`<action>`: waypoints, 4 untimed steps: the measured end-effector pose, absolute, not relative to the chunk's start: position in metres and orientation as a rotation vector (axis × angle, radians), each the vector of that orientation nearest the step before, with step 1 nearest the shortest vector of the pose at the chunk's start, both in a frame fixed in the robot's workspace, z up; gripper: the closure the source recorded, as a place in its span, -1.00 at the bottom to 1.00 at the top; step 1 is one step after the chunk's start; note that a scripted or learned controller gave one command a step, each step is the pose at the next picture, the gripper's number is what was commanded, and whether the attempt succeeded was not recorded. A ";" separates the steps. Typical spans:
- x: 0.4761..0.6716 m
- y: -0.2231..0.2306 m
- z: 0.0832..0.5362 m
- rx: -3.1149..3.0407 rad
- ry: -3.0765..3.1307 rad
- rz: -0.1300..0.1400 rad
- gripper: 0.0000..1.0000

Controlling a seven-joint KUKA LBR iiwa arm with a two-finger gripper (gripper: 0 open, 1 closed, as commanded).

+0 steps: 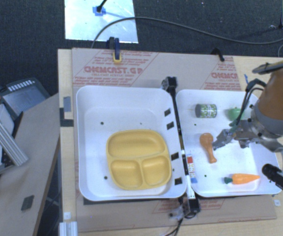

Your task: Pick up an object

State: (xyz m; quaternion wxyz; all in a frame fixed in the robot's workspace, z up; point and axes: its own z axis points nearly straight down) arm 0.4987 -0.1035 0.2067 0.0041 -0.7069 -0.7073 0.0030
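The right bin [215, 98] holds several small objects. A brown drumstick-shaped toy [207, 146] lies left of centre. A small grey-green can [206, 110] lies on its side near the far wall. A green object [234, 113] sits beside it, partly hidden by the arm. An orange carrot with a green end [243, 179] rests near the front wall. My gripper [223, 138] hangs low over the middle of this bin, just right of the drumstick's upper end, between the green object and the carrot. Nothing shows in its grasp.
The left bin [89, 132] holds a yellow divided plate [138, 159]. A black clip strip [176, 136] runs along the seam between the bins. The arm's body [279, 102] covers the right bin's far right side. Cables cross the dark floor behind the bench.
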 end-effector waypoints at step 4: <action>0.507 -0.103 0.082 -2.220 -2.221 0.001 -1.00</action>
